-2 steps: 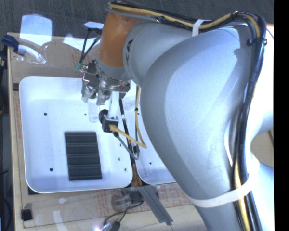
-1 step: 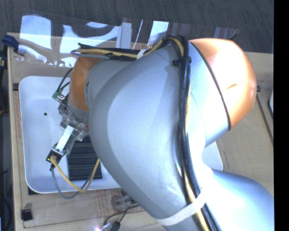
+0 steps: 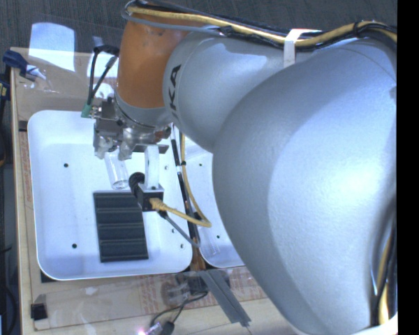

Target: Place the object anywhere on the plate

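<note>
A dark grey ribbed rectangular plate (image 3: 120,225) lies flat in the left white bin (image 3: 56,187), towards its front. My gripper (image 3: 116,166) hangs over the middle of this bin, just beyond the plate's far edge and slightly above the bin floor. I can make out no loose object around the gripper. The big grey arm with its orange band (image 3: 143,61) reaches in from the right and hides the space behind the gripper.
The arm covers most of the right bin (image 3: 220,253), leaving a corner of it in sight. The left bin's raised rim runs close to the plate's front edge. Cables and small fittings lie on the bench (image 3: 91,299) in front of the bins.
</note>
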Tool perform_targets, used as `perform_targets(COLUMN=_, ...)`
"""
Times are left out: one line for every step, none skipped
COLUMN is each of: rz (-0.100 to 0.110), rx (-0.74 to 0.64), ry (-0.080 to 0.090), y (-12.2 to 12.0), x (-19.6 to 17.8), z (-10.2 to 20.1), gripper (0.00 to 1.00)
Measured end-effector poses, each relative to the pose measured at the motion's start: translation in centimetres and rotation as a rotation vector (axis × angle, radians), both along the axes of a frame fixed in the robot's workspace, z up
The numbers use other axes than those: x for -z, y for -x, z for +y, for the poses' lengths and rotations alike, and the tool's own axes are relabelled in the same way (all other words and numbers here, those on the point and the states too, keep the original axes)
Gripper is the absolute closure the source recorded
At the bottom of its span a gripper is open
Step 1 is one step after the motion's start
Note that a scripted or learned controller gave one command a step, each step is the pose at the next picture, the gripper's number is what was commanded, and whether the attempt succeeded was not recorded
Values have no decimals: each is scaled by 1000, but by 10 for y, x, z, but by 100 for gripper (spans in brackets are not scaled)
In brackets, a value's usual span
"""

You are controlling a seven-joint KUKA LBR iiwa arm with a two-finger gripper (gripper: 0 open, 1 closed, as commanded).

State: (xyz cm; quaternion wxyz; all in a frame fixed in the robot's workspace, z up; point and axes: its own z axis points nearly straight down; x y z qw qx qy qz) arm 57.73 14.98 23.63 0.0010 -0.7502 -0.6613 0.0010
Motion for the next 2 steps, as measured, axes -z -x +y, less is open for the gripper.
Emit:
perform_targets(rz=3, rx=85, ry=2, y=64, x=7, z=-55, gripper=100)
perform_targets(rz=-5, rx=379, ry=-2, y=100, x=142, z=-6, gripper=100)
